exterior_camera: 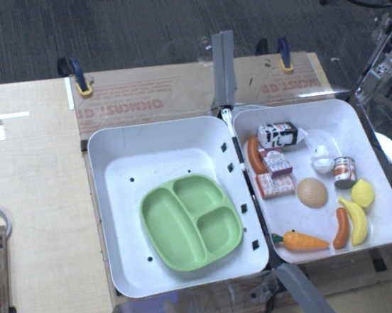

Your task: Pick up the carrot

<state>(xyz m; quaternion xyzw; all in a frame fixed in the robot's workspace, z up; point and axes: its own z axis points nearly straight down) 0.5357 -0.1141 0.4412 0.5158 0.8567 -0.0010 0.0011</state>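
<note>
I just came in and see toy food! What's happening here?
Nothing is being handled right now. The orange toy carrot with a green top lies untouched near the front edge of the right shallow white bin, beside a yellow banana and other play food. The left shallow white bin holds a green divided plastic plate.

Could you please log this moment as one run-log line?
carrot: right bin, front edge | beside sausage | ungrasped | green tray: left bin

2 white bins (118, 219). 1 green tray (190, 221). 1 carrot (302, 240), 2 sausages (254, 155), 1 banana (356, 220), 1 lemon (363, 193), 1 bun (312, 192), 1 can (343, 171), 1 carton (278, 135), 2 small boxes (276, 185), 1 white obj, type unclear (322, 161).
</note>
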